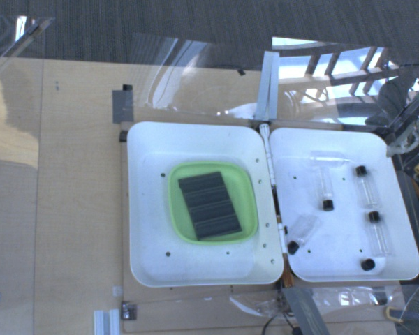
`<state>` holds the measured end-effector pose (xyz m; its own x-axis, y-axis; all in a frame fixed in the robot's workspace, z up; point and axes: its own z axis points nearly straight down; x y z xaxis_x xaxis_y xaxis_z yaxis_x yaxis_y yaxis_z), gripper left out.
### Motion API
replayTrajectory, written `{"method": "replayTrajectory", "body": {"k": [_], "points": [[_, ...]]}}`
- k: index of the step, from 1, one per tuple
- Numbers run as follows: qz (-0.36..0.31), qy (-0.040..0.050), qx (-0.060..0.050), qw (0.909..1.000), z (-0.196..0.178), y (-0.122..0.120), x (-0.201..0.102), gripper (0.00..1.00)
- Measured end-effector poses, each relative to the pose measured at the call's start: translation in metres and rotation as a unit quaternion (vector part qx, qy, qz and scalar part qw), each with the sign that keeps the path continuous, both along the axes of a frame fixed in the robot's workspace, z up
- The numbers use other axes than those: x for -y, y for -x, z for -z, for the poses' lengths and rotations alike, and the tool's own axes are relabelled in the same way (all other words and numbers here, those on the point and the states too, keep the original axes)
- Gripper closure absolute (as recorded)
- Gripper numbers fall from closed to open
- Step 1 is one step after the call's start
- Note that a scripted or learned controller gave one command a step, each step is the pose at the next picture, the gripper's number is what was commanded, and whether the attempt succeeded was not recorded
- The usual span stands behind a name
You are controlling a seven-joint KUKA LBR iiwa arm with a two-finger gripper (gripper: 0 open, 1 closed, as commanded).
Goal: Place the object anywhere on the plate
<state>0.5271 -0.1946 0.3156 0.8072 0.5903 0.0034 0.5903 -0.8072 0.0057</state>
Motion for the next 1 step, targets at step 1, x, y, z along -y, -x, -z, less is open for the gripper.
{"method": "replayTrajectory", "body": {"k": [1], "points": [[0.106,-0.0007,0.0,0.9944,0.0433,-0.07,0.0095,0.0]]}}
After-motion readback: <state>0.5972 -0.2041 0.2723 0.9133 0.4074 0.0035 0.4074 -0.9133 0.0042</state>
